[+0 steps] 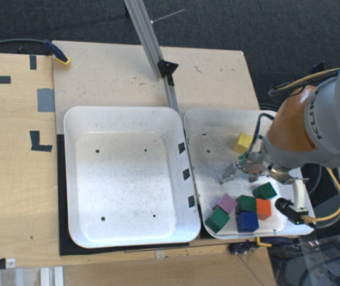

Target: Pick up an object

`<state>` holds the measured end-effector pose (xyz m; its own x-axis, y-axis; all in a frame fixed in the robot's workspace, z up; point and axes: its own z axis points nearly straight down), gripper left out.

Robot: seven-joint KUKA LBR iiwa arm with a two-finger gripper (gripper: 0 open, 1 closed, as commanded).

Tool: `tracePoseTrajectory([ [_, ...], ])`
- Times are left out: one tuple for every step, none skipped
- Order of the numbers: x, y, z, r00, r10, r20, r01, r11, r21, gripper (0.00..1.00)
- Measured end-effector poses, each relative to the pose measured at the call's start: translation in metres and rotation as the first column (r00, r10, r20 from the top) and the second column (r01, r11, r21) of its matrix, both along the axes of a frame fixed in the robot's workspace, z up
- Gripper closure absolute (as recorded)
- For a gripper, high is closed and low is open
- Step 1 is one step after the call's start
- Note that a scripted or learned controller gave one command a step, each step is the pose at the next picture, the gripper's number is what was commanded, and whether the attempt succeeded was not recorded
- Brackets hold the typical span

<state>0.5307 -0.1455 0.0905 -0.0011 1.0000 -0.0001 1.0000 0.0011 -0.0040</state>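
my end effector (232, 173) open, empty, mid right bin (205, 124) | yellow block (243, 142) near far edge: light, rigid; grip flat opposite faces

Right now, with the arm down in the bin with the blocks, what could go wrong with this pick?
The gripper is over bare bin floor, apart from the yellow block and the cluster, so closing here would likely grab nothing. The pink block, green blocks, blue block and orange block sit packed near the right bin's front wall; a grasp there may push neighbours or catch two.
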Motion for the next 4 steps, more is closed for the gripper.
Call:
tracePoseTrajectory([
  [0.0, 0.001, 0.011, 1.0, 0.001, 0.0, -0.001, 1.0, 0.002, 1.0],
  [-0.005, -0.004, 0.056, 1.0, -0.001, 0.006, 0.001, 1.0, 0.0, 1.0],
  [-0.007, -0.008, 0.099, 1.0, 0.0, 0.006, 0.0, 1.0, -0.001, 1.0],
  [-0.006, -0.008, 0.152, 1.0, 0.001, 0.009, -0.001, 1.0, -0.002, 1.0],
])
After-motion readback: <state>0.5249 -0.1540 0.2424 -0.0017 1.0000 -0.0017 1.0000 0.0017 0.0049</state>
